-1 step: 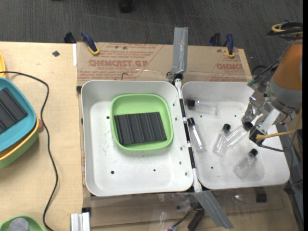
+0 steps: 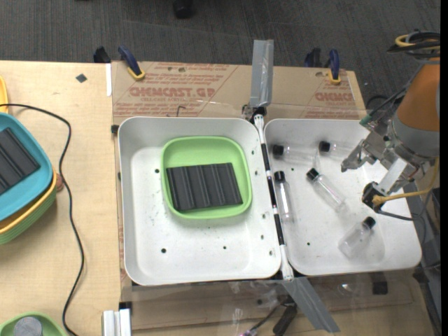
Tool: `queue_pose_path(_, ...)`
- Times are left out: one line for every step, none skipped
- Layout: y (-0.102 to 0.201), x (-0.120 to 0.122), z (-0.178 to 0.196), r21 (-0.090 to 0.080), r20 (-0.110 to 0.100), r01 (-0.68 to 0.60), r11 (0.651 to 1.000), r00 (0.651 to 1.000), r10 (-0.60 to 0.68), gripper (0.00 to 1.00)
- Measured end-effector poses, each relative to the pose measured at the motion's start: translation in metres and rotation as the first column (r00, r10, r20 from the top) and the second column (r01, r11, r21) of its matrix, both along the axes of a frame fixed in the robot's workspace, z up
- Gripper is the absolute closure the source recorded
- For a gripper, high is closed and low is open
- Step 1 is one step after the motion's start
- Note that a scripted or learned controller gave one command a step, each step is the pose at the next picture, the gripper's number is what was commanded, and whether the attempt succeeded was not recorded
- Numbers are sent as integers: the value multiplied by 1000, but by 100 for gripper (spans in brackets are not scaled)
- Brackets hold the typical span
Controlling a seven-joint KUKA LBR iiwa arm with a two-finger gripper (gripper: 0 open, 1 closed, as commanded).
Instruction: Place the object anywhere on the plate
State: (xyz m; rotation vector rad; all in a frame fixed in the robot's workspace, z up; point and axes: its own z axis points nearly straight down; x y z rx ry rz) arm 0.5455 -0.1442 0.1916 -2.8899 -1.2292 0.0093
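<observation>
Clear black-capped vials point(image 2: 326, 190) lie loose in the right bin point(image 2: 399, 257), so a pick comes first. The green plate point(image 2: 241, 152) waits in the left bin point(image 2: 140, 243) under a black ribbed mat point(image 2: 203, 186). My gripper point(image 2: 357, 158) hovers above the vials; I cannot tell whether it is clenched or released.

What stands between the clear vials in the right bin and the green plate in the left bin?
The adjoining raised walls of the two white bins run between the clear black-capped plastic vials and the green square plate. A black ribbed mat covers most of the plate.
</observation>
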Motion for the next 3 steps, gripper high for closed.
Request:
queue_pose_path(-52,5,32,-1,0,218,976,976,-218,0)
queue_pose_path(-78,-13,57,-1,1,420,908,908,-420,0)
queue_pose_path(-78,-25,82,-2,2,555,832,832,-555,0)
